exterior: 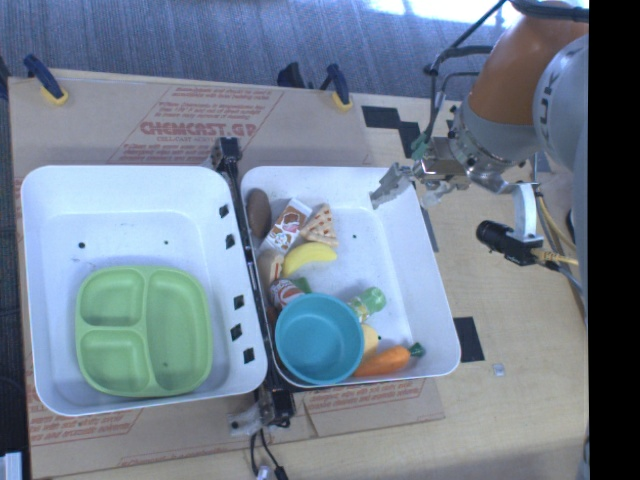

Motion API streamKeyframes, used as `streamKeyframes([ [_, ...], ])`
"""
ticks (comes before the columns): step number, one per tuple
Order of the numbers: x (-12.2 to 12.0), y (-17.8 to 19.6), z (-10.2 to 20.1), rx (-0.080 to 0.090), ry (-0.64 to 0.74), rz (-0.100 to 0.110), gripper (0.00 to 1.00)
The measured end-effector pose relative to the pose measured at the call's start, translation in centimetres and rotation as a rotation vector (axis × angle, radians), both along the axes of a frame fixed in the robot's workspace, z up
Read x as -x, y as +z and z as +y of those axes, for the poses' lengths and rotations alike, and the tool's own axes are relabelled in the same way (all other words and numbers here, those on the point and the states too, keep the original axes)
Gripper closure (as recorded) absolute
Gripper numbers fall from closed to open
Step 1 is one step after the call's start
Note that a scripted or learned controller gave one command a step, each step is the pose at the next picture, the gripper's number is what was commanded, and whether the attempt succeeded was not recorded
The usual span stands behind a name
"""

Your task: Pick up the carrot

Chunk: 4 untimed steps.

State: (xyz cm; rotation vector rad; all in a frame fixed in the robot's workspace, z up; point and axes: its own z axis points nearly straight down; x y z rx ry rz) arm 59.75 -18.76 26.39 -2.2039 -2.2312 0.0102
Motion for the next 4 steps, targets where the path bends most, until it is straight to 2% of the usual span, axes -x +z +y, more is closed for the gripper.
streamKeyframes([
  [1,4.4,6.2,10.3,-0.003,-0.03,-0.009,0.0],
  [2,-1.2,13.3,1.7,0.005,0.281,-0.007,0.0],
  [3,-6.0,14.7,-2.3,0.002,0.686,-0.006,0.0],
  [4,-6.1,16.0,-2.2,0.007,0.695,-0.009,1.0],
])
